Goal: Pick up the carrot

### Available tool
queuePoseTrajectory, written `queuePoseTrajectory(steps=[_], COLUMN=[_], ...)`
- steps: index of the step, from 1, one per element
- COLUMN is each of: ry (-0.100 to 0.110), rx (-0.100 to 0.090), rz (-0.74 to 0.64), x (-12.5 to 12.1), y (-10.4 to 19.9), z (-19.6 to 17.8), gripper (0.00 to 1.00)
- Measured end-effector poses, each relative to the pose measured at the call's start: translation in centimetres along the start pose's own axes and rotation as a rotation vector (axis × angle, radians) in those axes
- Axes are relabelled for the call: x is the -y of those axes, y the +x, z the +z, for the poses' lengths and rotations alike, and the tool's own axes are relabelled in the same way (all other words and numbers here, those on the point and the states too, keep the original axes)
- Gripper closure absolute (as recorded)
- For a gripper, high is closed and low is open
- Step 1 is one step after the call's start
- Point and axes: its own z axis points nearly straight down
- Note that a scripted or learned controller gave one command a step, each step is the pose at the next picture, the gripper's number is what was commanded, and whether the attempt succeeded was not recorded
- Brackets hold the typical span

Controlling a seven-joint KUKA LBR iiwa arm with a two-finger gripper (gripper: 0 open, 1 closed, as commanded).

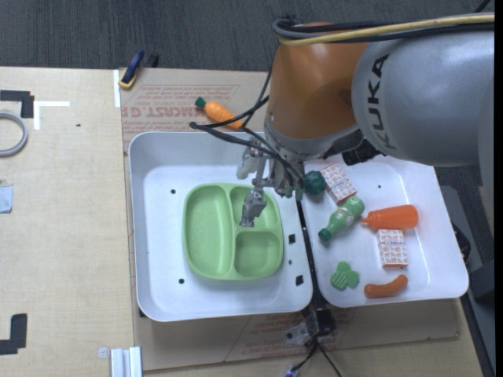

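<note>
The carrot (391, 217) lies on its side in the right bin (434, 185), about the middle of it and pointing across it. Just to its left lies a green bottle (340, 220), tilted, and just below it a red-and-white packet (391, 249). A second packet (339, 181) sits further back, next to a dark green round thing (314, 183) by the bin's left wall. At the front of that bin are a small green leafy piece (343, 276) and a sausage (385, 288).

The tool (253, 206) is well away from the carrot, over in the left bin (149, 210). It hangs above the back part of a green divided tray (206, 226). From here I cannot tell whether the tool is wide or narrow. The arm (393, 77) comes in from the right and covers the back of the right bin.

Behind the left bin, on a sheet of cardboard (169, 104), lies a small carrot (218, 111) with a green top. A blue marker (132, 67) rests at the back edge of the tabletop (63, 234).
</note>
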Motion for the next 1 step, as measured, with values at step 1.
queuePoseTrajectory(steps=[1], ry=[-0.001], rx=[0.002], rz=[0.041], x=[-9.55], y=[-1.83], z=[4.86], gripper=[0.0])
